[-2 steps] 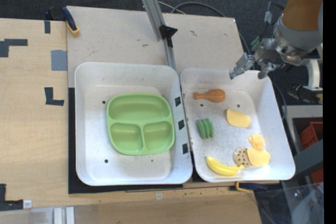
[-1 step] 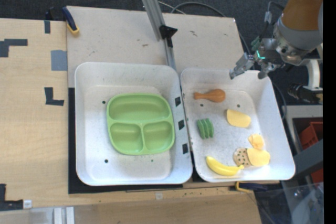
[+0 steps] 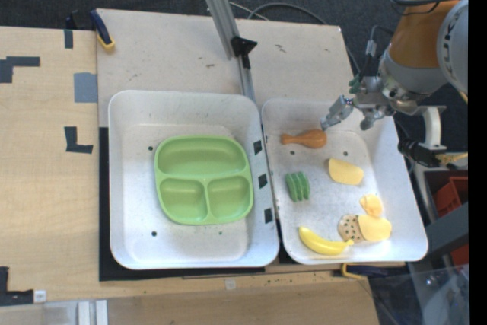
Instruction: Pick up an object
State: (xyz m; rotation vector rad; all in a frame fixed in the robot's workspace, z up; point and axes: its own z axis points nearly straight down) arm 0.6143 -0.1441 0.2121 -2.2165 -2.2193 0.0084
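Observation:
The right bin (image 3: 399, 186) holds a brown toy drumstick (image 3: 304, 138), a yellow wedge (image 3: 345, 171), a green ribbed piece (image 3: 297, 186), a banana (image 3: 322, 242), a speckled cookie (image 3: 349, 227) and two small yellow pieces (image 3: 374, 218). My gripper (image 3: 352, 116) hangs over the far end of that bin, just right of and above the drumstick. It is open, with nothing between its fingers. One finger (image 3: 335, 115) points down toward the drumstick's thick end.
The left bin (image 3: 129, 164) holds a green divided plate (image 3: 204, 179). A grey metal pole (image 3: 221, 4) slants up from the seam between the bins. A yellow-and-blue clamp (image 3: 103, 30) lies at the board's far left corner.

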